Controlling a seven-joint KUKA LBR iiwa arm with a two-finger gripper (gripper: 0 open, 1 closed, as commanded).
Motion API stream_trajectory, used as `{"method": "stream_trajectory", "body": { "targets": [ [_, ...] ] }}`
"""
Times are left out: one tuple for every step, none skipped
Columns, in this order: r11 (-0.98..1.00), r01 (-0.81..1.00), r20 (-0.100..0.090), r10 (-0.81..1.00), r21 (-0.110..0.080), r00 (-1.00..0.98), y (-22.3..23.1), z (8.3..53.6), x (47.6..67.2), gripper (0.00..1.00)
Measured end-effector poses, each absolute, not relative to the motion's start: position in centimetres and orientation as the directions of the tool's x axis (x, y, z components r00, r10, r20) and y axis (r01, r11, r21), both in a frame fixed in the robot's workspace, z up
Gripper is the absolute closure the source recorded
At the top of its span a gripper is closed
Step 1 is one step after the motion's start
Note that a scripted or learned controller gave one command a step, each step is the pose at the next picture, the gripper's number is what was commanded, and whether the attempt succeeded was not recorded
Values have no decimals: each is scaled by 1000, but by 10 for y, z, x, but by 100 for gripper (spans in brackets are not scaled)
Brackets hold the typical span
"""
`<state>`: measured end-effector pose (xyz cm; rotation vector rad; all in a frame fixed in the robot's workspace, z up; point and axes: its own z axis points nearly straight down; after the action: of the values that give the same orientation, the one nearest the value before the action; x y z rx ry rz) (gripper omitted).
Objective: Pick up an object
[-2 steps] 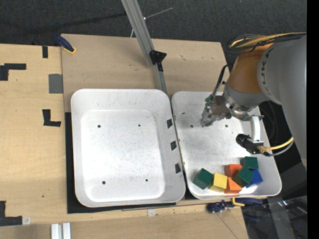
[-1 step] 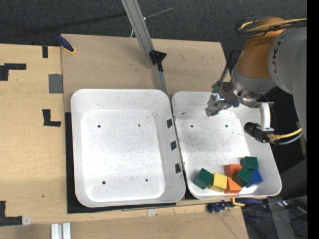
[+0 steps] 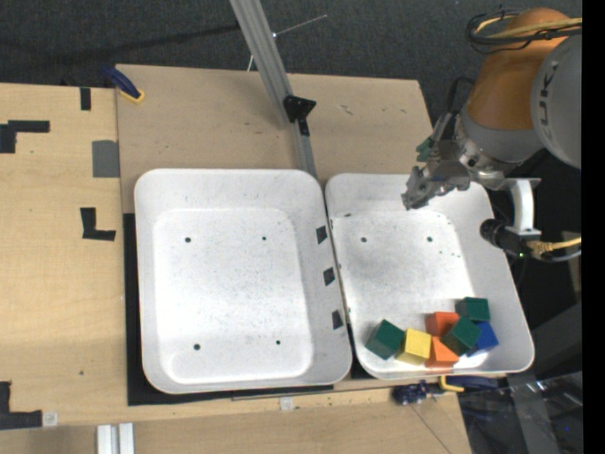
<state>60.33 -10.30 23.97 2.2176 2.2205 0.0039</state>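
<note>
A: Where are the things to be picked found?

B: A cluster of small coloured blocks (image 3: 437, 334) is gathered in the near right corner of the right-hand shallow white plastic bin (image 3: 378, 253). A dark green cube (image 3: 385, 339) lies at the left of the group, a yellow cube (image 3: 415, 345) just beside it, then orange pieces (image 3: 440, 337), and two more green cubes (image 3: 469, 320) with a blue block (image 3: 485, 338) against the right wall.

A: And the dark grey two-finger gripper (image 3: 423, 185)?

B: It is held above the far rim of that same bin, well apart from the blocks. Nothing is seen between its fingers. Whether the jaws are apart or together cannot be told from this angle.

A: Why is it judged to be held there?

B: A hover before a reach is suggested; the pick is not yet done.

A: What room is offered?

B: The middle of the right bin is bare, so a descent path towards the cluster is open. The blocks are packed touching one another and crowded against the near and right walls, so finger space is tight there. The dark green cube, exposed on its left side, is judged the easiest. The left-hand white bin (image 3: 232, 272) is not needed.
</note>
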Motion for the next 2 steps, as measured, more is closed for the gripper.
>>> {"method": "stream_trajectory", "body": {
  "targets": [
    [2, 1000, -1, 1000, 5, -2, -103, 293, 604, 100],
    [7, 1000, 1, 1000, -1, -7, -42, 288, 598, 100]
  ]
}}
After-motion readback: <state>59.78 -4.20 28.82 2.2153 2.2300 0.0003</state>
